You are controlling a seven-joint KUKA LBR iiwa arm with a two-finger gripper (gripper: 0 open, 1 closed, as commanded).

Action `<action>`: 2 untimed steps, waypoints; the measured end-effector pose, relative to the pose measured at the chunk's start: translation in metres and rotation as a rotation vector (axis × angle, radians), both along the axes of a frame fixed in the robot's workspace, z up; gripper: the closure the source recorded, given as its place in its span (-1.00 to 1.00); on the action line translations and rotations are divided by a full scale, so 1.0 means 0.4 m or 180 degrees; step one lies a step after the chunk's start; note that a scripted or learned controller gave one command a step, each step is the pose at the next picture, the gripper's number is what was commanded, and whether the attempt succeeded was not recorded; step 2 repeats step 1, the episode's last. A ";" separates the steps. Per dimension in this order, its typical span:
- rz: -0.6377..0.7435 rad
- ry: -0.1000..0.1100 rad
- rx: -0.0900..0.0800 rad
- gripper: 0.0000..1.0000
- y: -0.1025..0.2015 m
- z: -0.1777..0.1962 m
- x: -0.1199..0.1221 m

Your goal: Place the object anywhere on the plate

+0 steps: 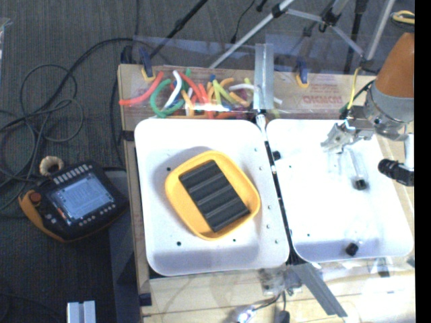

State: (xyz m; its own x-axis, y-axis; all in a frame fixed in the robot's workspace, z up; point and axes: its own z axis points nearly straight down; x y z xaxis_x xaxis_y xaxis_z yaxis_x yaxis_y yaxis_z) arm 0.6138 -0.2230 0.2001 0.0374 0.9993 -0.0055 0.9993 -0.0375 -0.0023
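The claw (355, 170) hangs over the right bin (316, 227), near its upper right part, below the grey wrist and the orange band of the arm (397, 79). One slim finger points down and ends in a dark tip just above the white floor; from this slanted view I cannot tell if the claw is released or clenched, and nothing is visible inside it.

Far to the left of the claw, in the left bin (155, 247), lies the yellow plate (176, 187). On the plate rests a dark ribbed object (214, 195), flat and a little turned, with its whole body inside the yellow rim. If this is the object of the task, then the placing looks already done and the arm is parked away from it. I judge this as likely, but the pictures alone do not prove it.

Close below the claw, near the front edge of the right bin, there is a small dark item (351, 249); it is too small to name. If this one is the real target, the step in hand is the approach. The next move then calls for lowering the claw over it, closing on it well centred, lifting clear of the wall between the bins, and travelling left to the plate.

Behind both bins, at the back of the worktop (202, 295), lies a bunch of coloured cables (188, 94), well apart from the claw.
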 end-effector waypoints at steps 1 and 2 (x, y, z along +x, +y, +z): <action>0.0000 -0.0001 0.0000 -1.00 0.000 0.000 0.000; 0.0000 -0.0001 0.0000 -1.00 0.000 0.000 0.000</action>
